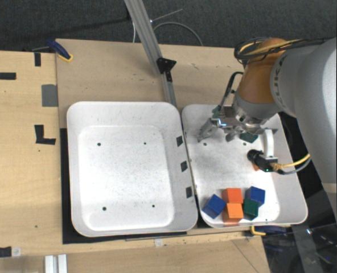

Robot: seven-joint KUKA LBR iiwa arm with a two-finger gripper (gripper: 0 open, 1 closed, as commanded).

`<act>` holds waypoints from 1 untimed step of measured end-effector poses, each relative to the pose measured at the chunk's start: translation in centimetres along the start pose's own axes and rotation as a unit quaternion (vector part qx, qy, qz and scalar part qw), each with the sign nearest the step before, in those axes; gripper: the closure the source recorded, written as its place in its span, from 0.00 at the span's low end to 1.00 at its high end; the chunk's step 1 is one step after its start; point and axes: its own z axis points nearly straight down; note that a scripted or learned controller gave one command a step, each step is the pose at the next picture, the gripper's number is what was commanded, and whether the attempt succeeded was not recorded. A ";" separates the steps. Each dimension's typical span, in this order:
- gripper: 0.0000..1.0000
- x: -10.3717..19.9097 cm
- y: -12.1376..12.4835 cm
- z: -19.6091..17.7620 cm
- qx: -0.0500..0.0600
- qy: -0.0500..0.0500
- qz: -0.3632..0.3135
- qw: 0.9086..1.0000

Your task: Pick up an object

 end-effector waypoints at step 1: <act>0.00 0.1 -0.1 3.4 0.000 0.000 0.000 1.000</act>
